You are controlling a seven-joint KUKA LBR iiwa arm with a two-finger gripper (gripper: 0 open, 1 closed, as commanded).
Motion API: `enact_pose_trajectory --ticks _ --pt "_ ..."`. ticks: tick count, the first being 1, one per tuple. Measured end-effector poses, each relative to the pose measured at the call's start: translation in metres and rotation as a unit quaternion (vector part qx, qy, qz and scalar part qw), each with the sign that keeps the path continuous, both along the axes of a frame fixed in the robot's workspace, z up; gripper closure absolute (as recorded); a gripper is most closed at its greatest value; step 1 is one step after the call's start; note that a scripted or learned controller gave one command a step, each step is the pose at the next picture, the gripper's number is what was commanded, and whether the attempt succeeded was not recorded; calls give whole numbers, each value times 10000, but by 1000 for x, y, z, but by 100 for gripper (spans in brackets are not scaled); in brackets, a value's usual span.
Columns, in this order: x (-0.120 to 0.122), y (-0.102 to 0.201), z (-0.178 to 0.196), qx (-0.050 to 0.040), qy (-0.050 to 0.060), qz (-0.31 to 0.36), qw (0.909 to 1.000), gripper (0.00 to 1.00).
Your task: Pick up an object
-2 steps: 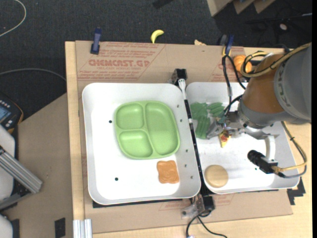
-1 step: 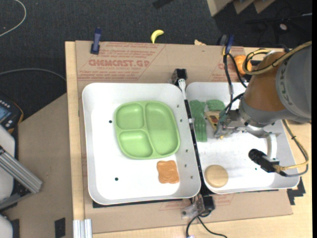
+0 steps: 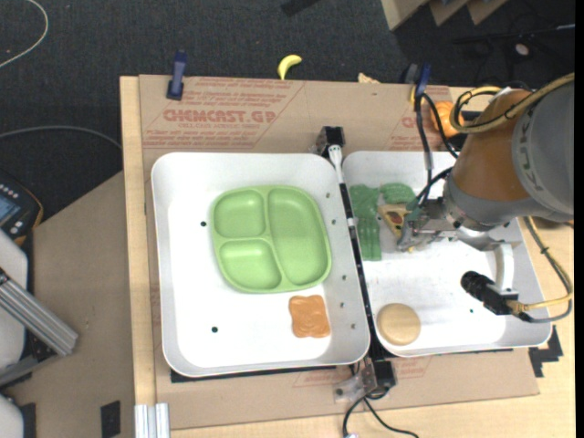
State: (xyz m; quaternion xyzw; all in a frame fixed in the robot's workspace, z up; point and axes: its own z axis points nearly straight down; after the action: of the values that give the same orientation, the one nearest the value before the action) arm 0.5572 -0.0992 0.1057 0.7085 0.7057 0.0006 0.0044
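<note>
Left bin [image 3: 173,272]: a green divided plate [image 3: 271,237] fills its middle; an orange waffle-shaped piece [image 3: 309,316] lies near the front edge, right of centre.
Right bin [image 3: 511,331]: bare floor across the middle and right.
Green item [image 3: 372,215]: against the right bin's left wall, toward the back.
Tan round piece [image 3: 399,324]: front-left corner of the right bin.
Gripper [image 3: 407,228]: low over the right bin's back half, just right of the green item; grip state cannot be told.
</note>
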Motion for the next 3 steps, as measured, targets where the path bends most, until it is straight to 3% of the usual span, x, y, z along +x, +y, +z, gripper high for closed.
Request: enact_pose_trajectory --ticks 1,2,3 --pt "-18 163 84 70 -9 110 9999 100" --pt "14 216 185 45 -35 61 10000 100" --pt "-52 208 244 40 9 31 10000 100"
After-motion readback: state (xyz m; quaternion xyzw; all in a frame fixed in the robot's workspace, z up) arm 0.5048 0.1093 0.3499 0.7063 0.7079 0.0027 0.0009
